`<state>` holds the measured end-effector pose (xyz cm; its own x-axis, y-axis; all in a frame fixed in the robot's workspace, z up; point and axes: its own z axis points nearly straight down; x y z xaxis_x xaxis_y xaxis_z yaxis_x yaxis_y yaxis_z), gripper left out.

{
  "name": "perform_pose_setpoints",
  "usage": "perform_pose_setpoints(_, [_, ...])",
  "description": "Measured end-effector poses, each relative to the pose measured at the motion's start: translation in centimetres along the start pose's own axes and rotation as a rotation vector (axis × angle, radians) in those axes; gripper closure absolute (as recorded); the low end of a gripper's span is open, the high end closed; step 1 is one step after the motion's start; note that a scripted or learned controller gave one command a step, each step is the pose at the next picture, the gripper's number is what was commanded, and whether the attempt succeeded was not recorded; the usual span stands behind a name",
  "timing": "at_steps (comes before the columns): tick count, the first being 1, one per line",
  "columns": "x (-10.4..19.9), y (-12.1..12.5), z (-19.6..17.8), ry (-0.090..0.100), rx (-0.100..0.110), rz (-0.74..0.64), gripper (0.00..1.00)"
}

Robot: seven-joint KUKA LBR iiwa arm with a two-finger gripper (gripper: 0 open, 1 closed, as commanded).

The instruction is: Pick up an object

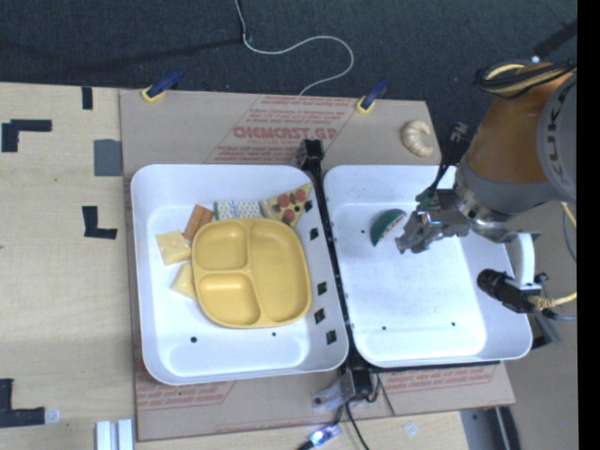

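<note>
- The green piece (384,225) lies in the right bin (412,336), near its back wall, just left of the gripper (412,240).
- It looks small, thin and light, maybe soft; I judge it can slide on the smooth white floor.
- The best hold is probably across its narrow width.
- Whether the jaws are wide or narrow I cannot tell; nothing shows between them, and the piece lies apart from them.

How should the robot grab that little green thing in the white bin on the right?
Best guess: from straight above, pinching across the narrow middle of the green object. It lies low on the right bin floor, curved like a leaf, with bare floor around it. The end effector hangs just beside it.
</note>
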<state>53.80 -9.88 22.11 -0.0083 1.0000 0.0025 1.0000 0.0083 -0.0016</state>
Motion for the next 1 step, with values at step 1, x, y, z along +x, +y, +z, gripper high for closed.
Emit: perform_pose_setpoints(1, [6.19, 1.52, -0.74, 0.0, -0.001, 0.0, 1.0])
